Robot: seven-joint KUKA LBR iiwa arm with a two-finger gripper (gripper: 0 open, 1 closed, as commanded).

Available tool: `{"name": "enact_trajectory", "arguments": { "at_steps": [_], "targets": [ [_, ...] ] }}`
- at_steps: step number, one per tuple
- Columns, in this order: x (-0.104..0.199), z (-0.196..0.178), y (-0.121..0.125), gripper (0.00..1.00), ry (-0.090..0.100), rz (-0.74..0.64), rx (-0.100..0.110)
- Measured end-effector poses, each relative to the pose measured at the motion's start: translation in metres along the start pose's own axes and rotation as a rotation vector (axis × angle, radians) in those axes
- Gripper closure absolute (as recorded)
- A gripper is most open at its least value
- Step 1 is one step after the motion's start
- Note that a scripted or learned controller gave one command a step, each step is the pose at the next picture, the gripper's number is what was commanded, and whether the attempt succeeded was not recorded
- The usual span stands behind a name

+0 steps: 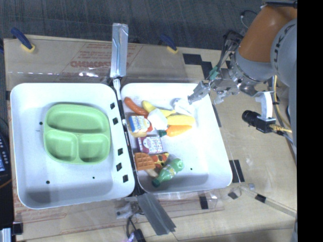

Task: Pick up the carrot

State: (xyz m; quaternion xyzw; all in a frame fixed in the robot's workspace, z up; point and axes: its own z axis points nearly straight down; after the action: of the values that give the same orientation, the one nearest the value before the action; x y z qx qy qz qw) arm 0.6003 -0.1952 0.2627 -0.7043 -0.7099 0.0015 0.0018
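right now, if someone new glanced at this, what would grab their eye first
Probably the bright green divided plate lying alone in the left bin. Next, the jumble of toy food along the left side of the right bin, with the orange carrot just below a yellow piece. The gripper hangs at that bin's top right edge, near the carrot but not on it.

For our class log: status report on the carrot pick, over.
Gripper above right bin's far edge, holding nothing visible. Carrot lying free mid-bin. Yellow corn touching it, white item alongside.
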Motion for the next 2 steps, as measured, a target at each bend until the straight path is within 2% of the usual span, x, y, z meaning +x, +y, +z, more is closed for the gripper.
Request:
{"name": "enact_trajectory", "arguments": {
  "at_steps": [1, 2],
  "targets": [
    [-0.014, 0.078, -0.025, 0.0, 0.0, -0.285, 0.0],
    [-0.015, 0.171, 0.016, 0.0, -0.001, -0.081, -0.004]
  ]
}}
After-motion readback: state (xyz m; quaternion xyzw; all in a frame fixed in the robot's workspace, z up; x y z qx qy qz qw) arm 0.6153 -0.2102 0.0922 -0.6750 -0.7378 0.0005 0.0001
